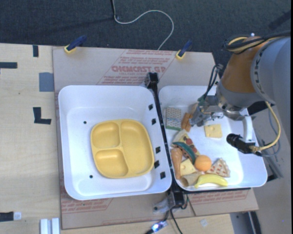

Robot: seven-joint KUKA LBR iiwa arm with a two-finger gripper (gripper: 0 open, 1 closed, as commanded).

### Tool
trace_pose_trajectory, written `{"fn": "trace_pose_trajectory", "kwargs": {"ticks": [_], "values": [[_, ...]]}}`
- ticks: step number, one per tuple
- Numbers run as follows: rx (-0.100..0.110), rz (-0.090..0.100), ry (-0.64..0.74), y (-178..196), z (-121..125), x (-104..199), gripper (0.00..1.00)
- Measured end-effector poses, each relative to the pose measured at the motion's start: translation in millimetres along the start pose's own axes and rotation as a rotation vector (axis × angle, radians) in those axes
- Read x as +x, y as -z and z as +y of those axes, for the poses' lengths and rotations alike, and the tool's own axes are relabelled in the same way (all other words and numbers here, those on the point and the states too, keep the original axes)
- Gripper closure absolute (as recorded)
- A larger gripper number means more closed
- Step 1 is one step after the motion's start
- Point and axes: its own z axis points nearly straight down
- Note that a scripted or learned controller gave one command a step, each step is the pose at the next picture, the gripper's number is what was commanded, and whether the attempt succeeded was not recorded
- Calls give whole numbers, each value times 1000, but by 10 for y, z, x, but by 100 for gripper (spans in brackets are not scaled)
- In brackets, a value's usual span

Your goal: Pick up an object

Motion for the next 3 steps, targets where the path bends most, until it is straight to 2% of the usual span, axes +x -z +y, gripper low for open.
{"fn": "trace_pose_trajectory", "kwargs": {"ticks": [2,3], "values": [[-1,0,0,824,-16,-22,100],[2,2,4,902,106,487,100]]}}
